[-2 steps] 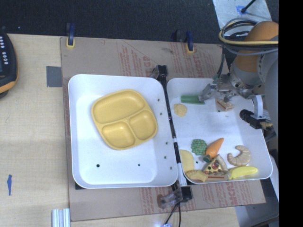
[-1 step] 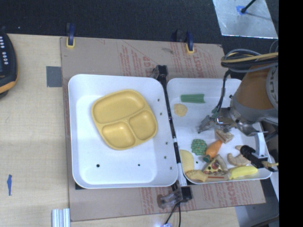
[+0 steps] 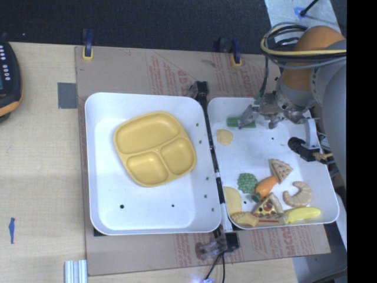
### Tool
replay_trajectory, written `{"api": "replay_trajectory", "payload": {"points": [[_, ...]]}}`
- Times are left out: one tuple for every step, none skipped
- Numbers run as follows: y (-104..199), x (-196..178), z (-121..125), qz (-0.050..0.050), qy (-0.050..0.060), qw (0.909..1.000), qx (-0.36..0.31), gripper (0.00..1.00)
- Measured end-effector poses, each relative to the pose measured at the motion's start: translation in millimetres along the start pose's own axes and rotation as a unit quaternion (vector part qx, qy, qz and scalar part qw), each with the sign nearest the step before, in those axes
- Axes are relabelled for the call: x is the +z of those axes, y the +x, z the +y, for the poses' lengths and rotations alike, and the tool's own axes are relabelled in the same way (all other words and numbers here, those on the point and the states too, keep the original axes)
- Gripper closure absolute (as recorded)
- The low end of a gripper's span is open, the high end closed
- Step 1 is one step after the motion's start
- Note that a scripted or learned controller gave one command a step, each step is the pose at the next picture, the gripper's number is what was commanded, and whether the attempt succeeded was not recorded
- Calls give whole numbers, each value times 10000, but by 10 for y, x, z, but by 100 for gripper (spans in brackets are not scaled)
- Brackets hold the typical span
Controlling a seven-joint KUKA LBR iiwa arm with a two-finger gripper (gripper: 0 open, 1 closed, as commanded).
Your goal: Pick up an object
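Green piece (image 3: pixel 240 122): small, flat, oblong, at far end of right bin (image 3: pixel 247 149), touching or just beside end effector (image 3: pixel 266 112) tip. Probably light, stiff plastic toy; likely best pinched across narrow sides. End effector low over far right bin; opening and grip impossible to tell. Nearer: pale round cookie (image 3: pixel 224 137), then toy food heap at near right corner — broccoli (image 3: pixel 247 182), carrot (image 3: pixel 266 186), pizza slice (image 3: pixel 269 208). Left bin (image 3: pixel 106 211) holding yellow divided plate (image 3: pixel 154 148).

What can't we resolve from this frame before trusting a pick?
- Gripper: finger state unreadable in the camera view, too small and blurred.
- Green piece beside it: identity and contact unclear, too blurred.
- Food pile in the right bin: pieces overlap, hiding lower ones' outlines.
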State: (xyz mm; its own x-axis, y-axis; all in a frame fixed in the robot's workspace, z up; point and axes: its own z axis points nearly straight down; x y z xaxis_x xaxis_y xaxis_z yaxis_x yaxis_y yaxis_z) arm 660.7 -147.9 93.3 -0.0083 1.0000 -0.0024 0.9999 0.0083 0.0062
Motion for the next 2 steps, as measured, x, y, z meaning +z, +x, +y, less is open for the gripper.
{"api": "replay_trajectory", "payload": {"points": [[-445, 13, -860, 9, 79, 10000, 52, 0], [-358, 12, -1500, 25, 77, 10000, 35, 0]]}}
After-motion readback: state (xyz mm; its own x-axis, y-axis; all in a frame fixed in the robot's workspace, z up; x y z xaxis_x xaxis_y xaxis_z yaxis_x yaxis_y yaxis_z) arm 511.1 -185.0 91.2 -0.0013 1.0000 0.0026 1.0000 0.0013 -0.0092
